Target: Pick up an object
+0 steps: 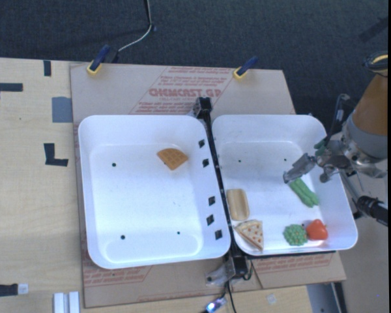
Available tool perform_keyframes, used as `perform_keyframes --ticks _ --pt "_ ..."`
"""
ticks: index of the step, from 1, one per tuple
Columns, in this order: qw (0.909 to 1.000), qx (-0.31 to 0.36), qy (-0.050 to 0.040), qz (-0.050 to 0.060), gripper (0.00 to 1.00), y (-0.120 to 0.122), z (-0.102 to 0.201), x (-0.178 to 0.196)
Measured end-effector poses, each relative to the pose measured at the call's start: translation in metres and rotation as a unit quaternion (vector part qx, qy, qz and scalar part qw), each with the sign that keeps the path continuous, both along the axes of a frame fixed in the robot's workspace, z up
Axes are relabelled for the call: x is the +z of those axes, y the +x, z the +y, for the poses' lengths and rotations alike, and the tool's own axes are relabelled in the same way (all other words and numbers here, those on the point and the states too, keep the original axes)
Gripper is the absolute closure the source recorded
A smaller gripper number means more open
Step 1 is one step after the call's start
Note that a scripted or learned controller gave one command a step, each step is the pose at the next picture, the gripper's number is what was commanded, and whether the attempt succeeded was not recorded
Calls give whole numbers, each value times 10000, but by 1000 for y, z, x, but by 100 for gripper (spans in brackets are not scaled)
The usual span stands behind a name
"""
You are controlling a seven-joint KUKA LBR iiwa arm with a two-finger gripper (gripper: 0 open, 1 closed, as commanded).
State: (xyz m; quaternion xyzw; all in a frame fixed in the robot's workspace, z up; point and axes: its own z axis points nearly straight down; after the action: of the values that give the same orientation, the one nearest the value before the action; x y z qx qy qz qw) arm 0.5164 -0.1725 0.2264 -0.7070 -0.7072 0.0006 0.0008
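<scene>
The right bin (260,132) holds several toy foods. A green pod (305,192) lies near its right wall. Along the front are a green broccoli (294,234) and a red tomato (317,229). A tan bread roll (238,204) and a triangular sandwich piece (251,233) lie near the divider. An orange waffle piece (173,158) sits alone in the left bin (98,175). My gripper (310,174) hangs just above the upper end of the green pod, open. One grey finger (296,170) points to the lower left. Nothing is between the fingers.
The arm's grey wrist and orange band (371,119) stand over the right bin's right rim. Both bins rest on a cardboard sheet (182,90) held by two clamps at the back. A black cable runs off the far edge.
</scene>
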Motion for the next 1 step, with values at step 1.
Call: perform_keyframes --ticks 1 --pt "10000 4 0 1 100 0 0 10"
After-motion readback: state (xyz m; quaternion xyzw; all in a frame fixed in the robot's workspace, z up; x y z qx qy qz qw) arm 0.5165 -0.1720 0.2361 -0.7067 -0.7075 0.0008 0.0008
